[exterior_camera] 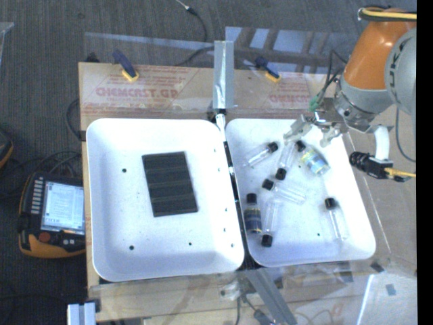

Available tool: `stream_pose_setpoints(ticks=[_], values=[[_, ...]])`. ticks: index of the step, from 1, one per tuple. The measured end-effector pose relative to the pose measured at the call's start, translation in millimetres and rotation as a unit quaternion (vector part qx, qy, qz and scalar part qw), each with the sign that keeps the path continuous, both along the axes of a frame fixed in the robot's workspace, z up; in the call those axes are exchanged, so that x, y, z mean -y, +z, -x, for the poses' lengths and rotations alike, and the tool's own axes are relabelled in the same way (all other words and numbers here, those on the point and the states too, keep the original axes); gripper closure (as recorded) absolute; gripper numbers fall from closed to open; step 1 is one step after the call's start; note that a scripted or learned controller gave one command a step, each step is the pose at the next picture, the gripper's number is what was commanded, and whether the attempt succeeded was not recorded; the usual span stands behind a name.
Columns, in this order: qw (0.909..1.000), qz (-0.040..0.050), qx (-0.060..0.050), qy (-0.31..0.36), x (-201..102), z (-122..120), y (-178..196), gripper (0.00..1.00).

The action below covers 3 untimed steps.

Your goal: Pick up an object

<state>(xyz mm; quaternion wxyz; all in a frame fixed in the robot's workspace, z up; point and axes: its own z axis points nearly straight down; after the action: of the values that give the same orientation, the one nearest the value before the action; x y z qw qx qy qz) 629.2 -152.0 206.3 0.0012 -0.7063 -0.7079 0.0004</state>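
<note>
The right bin (352,246) holds several small clear vials with black caps: one (260,154) near its upper left, one (334,217) at the right, and two (254,212) by its left wall. A vial with a blue and yellow label (312,162) lies in the upper part of the bin. My gripper (313,131) hangs over that upper part, just above the labelled vial, with its fingers (298,130) spread open and nothing between them. The orange band of the arm (372,46) rises at the upper right.
The left bin (108,181) holds a flat black ribbed block (169,183). A metal divider post (222,76) stands behind the seam between the bins. A handheld pendant (53,212) lies on the floor at the left. Blue and yellow clamps (125,65) grip the back board.
</note>
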Motion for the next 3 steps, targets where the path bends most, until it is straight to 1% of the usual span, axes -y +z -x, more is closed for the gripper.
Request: stream_pose_setpoints(ticks=[1,2,3], values=[[0.9993,0.0002,0.001,0.037,12.2,15.8,-112.7,0.0],[0.9991,-0.005,0.012,0.04,29.4,32.5,-113.0,0.0],[0.9987,-0.0069,0.013,0.049,35.7,71.3,-112.0,0.0]])
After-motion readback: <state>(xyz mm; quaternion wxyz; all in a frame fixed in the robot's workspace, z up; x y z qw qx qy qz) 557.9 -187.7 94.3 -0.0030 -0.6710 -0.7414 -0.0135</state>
